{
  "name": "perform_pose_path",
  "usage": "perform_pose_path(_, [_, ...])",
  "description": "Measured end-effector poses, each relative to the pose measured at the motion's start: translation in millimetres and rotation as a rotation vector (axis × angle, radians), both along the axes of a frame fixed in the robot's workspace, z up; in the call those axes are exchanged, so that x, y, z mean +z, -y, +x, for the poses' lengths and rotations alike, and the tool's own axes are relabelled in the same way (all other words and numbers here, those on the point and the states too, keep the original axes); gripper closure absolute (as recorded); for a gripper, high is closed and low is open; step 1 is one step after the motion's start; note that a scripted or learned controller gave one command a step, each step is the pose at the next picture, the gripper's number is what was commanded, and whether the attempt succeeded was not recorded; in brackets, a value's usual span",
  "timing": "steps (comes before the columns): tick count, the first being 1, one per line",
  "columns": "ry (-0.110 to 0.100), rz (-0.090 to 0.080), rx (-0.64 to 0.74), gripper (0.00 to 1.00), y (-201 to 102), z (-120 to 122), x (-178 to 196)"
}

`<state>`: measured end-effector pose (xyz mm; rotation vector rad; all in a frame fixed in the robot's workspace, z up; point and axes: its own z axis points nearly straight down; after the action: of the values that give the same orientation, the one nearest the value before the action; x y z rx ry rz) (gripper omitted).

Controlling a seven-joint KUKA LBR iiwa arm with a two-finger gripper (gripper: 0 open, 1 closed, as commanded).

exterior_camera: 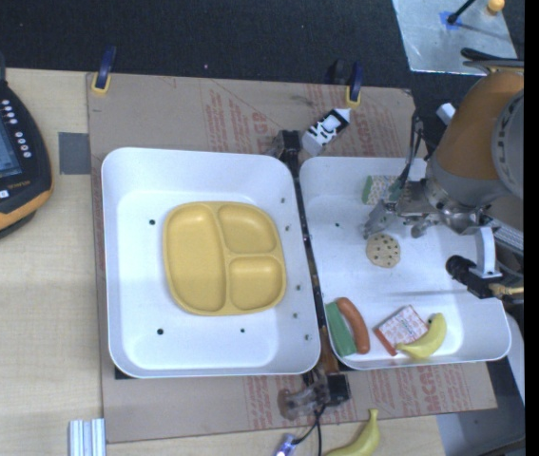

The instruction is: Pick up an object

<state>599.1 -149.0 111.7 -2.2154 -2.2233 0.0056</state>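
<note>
Hovering over the right bin (459, 345), my gripper (383, 221) sits just above the cookie (382, 250); whether it is spread I cannot tell. A hotdog (353, 324) and banana (425, 340) lie nearer.

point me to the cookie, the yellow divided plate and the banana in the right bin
cookie (382, 250), camera view, middle of its face
yellow divided plate (189, 259), camera view, floor of its big left compartment
banana (425, 340), camera view, middle of its curve

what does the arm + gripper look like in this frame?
The arm is bulky and rounded: grey shell with a wide orange band above the wrist. The gripper is a small grey metal assembly with thin dark cables running up from it. A black-and-white fitting juts from the wrist side.
</note>
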Motion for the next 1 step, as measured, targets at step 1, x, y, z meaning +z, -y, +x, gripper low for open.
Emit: perform_pose_path(1, [-0.002,0.001,0.002,0.00,-18.8,4.8,-20.1])
